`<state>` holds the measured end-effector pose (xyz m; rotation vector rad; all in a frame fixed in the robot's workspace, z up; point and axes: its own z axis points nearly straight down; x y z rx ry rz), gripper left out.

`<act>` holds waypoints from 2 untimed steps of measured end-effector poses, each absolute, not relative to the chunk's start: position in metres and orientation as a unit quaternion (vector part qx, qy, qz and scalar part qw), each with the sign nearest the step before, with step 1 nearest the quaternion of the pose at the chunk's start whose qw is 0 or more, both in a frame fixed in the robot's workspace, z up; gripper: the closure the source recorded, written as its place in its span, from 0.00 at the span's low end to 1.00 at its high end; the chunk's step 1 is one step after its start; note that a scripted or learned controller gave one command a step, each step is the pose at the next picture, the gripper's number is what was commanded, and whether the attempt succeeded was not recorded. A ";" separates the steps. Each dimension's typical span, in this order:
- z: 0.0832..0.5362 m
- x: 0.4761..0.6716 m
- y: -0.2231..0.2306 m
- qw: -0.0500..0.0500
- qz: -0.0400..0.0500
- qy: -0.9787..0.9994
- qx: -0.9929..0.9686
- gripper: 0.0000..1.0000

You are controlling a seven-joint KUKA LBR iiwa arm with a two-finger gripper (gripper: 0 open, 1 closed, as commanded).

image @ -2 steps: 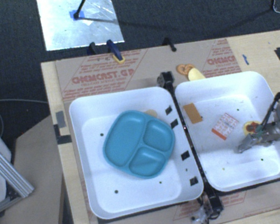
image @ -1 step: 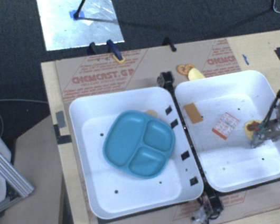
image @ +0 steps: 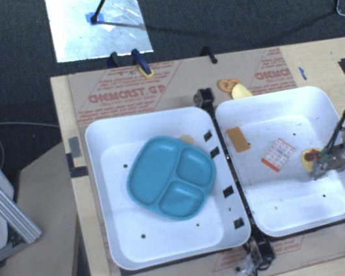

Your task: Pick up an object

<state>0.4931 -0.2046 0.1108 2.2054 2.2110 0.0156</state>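
camera view: gripper [image: 314,167] is seen in the right bin [image: 272,104], beside a small yellow object [image: 309,157]; grip state cannot be told. object is judged light, rigid, best pinched across its width.

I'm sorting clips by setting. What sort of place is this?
Probably a robotics lab test bench, not a kitchen: two shallow white plastic bins sit clamped together on a brown board, a grey robot arm's gripper reaches into the right one, and black cables trail across dark carpet.
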 end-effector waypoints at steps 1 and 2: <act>0.121 0.494 -0.205 0.010 0.006 0.708 0.706 1.00; 0.188 0.546 -0.072 0.003 0.004 0.712 0.702 1.00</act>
